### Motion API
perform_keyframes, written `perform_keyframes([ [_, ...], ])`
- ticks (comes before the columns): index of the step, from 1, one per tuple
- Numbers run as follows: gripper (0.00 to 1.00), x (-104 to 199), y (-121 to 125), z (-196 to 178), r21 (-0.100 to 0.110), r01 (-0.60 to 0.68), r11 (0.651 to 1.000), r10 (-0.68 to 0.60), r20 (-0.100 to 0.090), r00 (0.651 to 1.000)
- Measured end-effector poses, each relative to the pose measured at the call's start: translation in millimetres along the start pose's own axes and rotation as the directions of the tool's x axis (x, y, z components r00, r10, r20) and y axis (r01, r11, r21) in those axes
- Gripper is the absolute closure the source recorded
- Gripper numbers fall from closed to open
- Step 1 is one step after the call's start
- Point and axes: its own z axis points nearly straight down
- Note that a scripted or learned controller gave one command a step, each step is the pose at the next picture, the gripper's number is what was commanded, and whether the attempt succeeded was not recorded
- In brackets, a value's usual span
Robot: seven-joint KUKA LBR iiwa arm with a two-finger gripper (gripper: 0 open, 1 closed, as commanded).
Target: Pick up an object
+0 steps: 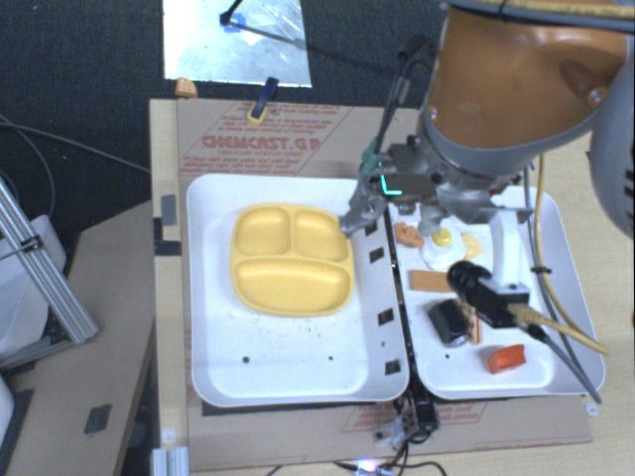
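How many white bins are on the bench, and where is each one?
2. The left bin holds a yellow divided plate. The right bin lies beside it, under the arm, holding small food items; the arm may hide some.

**Even overhead light, soft focus up close**

The scene is brightly and evenly lit from above; the two white bins (298, 385) are near overexposure, their floors almost featureless; shadows are faint and short, a soft grey one lying beneath the yellow divided plate (291, 259); a reflective metal sheet (236, 26) at the top throws back patchy glare in pale blue-white streaks; the arm's orange band (526, 58) carries a broad dull sheen and is out of focus, being nearest the lens; a small green-cyan light (389, 188) glows below it; the dark floor at upper left is grainy; overall sharpness is modest, with printed lettering on the cardboard (263, 139) barely legible.
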Motion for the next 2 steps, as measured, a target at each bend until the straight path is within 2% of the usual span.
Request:
perform_keyframes([
  [1,1.00,0.2,0.7,-11.1,-0.003,0.004,1.000,-0.004,-0.001,1.000],
  [2,1.00,0.3,1.3,-21.8,-0.005,0.009,1.000,-0.009,-0.001,1.000],
])
